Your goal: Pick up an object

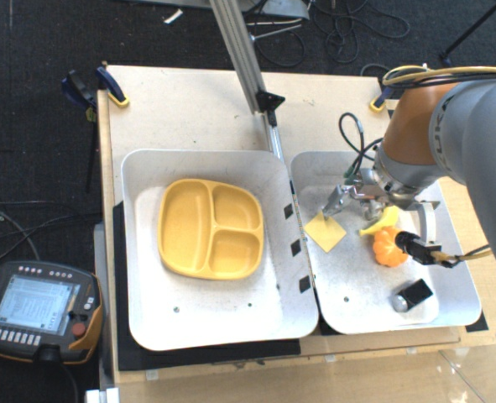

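The right bin holds a flat yellow square slice, a yellow banana-like piece, an orange fruit-like object and a small black and silver object. My gripper hangs low over the upper middle of this bin, with the arm coming in from the right. It is open. One finger sits just above the upper corner of the yellow slice, and the other is close to the banana-like piece. Nothing shows between the fingers.
The left bin carries a yellow divided plate. A slanted metal pole ends at the divide between the bins. A cable loops off the wrist. A teach pendant lies left of the bench.
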`<state>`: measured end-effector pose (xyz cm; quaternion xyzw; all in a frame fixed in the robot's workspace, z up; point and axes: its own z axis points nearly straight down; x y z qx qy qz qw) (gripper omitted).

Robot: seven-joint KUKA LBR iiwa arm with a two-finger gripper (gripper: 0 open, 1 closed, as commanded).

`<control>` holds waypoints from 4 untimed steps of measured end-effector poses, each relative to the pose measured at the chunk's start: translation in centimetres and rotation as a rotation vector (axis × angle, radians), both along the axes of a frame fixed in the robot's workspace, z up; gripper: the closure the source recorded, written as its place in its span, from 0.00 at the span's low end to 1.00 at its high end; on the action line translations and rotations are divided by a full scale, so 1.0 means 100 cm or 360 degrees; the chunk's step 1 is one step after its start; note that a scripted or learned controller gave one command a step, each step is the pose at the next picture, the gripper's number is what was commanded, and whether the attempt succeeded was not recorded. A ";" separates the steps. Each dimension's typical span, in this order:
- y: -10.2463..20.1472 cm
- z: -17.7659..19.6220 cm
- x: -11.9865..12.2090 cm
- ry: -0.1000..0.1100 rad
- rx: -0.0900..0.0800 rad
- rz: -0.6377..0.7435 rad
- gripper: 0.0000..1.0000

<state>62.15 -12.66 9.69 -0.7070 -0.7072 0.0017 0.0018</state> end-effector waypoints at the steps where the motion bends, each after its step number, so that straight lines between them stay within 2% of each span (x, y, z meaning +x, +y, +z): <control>1: 0.000 0.014 0.002 -0.0010 -0.0001 0.0000 1.00; 2: -0.002 0.069 0.014 -0.0019 -0.0002 0.0003 1.00; 3: 0.002 0.113 0.013 -0.0018 -0.0002 0.0004 1.00; 4: 0.002 0.124 0.013 -0.0012 -0.0001 0.0003 1.00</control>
